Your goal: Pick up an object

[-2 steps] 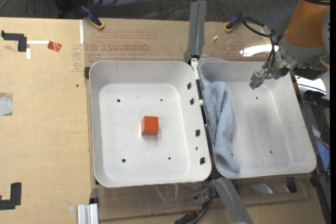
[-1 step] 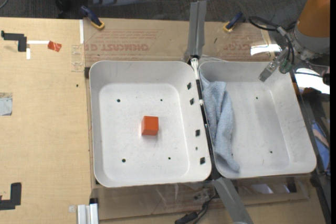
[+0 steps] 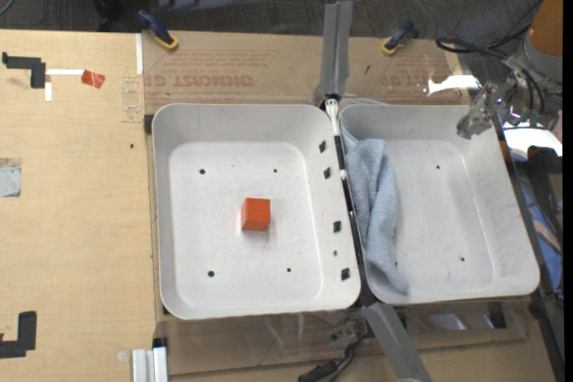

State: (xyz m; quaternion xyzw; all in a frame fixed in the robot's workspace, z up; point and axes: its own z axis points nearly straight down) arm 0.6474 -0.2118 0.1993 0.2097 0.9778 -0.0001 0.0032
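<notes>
Orange block (image 3: pixel 256 214) sits in the left bin (image 3: pixel 179 139), well left of your gripper (image 3: pixel 474 123); you're pre-approach, grip state unreadable. Next: travel across the blue cloth (image 3: pixel 374 201) and descend.

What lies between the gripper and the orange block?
In the camera view, a light blue cloth and the bins' adjoining rims separate the gripper from the orange block.

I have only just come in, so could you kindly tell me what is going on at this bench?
A robot arm reaches in from the right, its gripper above the far right corner of the right bin. It holds nothing visible. An orange block lies in the middle of the left bin, and a pale blue cloth is draped along the right bin's left side.
</notes>
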